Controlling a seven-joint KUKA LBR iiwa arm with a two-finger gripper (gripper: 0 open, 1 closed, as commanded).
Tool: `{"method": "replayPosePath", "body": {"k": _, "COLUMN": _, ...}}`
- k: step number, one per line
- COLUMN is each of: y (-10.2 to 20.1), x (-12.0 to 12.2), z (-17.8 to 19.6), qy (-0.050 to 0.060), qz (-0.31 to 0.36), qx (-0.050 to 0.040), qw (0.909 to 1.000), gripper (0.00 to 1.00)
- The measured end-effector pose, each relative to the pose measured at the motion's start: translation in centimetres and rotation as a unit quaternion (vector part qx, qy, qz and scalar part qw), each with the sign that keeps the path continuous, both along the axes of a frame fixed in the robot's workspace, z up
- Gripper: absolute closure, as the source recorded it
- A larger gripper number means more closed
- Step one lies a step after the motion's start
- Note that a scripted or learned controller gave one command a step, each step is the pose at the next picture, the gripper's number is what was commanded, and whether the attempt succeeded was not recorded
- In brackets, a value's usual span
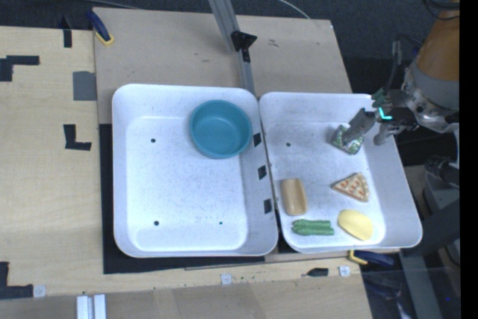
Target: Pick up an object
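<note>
One small crumpled green-grey packet lies toward the back of the view-right shallow white bin, touching one of the gripper's spread, empty fingers, so it likely needs centring over the packet before closing.

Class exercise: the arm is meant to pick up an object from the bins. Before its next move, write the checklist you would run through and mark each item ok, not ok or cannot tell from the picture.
1. Pincer is over the right bin, where the graspable items lie: ok.
2. A small greenish-grey object lies at the fingertips: ok as a target.
3. Object actually between the fingers: cannot tell.
4. Fingers open or shut: cannot tell.
5. Other items, the pizza slice, bread roll, green beans and yellow piece, lie apart from the pincer: ok.
6. Blue bowl sits in the left bin, out of the way: ok.
</note>
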State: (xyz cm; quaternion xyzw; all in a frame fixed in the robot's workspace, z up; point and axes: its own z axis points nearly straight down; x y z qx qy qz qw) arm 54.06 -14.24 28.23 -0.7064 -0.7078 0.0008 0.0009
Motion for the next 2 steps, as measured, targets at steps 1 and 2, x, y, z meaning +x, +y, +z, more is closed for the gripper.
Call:
{"method": "replayPosePath", "body": {"k": 1, "y": 0.0, "x": 0.0, "z": 0.0, "qy": -0.001, "qz": 0.0, "qx": -0.0001, "qw": 1.0, "gripper": 0.0}}
{"method": "replayPosePath", "body": {"k": 2, "y": 0.0, "x": -0.3, "z": -6.4, "qy": 0.003, "qz": -0.001, "qx": 0.0003, "qw": 1.0, "gripper": 0.0}}
